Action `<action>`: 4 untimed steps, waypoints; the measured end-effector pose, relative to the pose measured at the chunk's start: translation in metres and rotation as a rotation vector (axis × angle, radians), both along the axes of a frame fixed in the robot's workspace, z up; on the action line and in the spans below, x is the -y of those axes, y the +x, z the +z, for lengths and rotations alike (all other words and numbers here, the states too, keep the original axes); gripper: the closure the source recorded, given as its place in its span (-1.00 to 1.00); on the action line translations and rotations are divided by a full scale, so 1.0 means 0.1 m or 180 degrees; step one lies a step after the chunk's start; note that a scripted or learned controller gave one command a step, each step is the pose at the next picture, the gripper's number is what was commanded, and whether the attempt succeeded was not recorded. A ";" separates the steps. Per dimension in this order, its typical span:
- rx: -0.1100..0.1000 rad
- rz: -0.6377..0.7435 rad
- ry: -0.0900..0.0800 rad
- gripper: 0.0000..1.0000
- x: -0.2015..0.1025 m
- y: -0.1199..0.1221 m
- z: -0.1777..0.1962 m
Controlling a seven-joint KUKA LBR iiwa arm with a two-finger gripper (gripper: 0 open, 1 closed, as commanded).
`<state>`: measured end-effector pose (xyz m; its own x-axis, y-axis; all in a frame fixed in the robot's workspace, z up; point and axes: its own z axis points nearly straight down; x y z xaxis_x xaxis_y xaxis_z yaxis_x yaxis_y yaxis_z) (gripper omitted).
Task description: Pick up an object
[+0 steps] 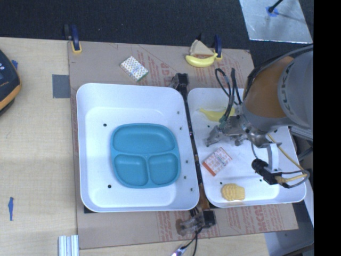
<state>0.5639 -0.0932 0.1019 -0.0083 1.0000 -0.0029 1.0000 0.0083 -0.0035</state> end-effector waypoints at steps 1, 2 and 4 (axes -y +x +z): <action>0.0004 -0.0010 0.0008 -1.00 0.20 0.88 -0.10; -0.0002 -0.0009 0.0007 -1.00 0.15 0.20 -0.10; -0.0005 -0.0014 0.0008 -1.00 0.02 0.26 -0.10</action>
